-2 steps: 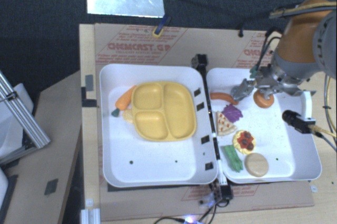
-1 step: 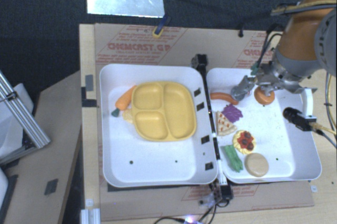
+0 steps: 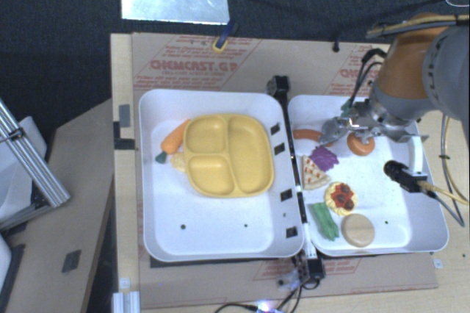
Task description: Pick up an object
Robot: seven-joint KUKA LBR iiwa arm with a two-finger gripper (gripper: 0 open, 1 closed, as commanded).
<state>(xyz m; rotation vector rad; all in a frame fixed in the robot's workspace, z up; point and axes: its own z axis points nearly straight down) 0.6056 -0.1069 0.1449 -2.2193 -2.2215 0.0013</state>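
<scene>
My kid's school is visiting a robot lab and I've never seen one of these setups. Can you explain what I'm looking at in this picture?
One camera fixed above a bench looks down at a slant. The grey machine with the orange band at the right is a robot arm; its grasping tool hangs over the right bin.

Two shallow white bins sit side by side. The left bin has a yellow divided plate with a toy carrot beside it. The right bin has toy food: a sausage, a purple piece, a pizza slice, an orange round piece, a red-topped disc, a green pod and a beige round piece.

I can't see anything held in the tool.
</scene>
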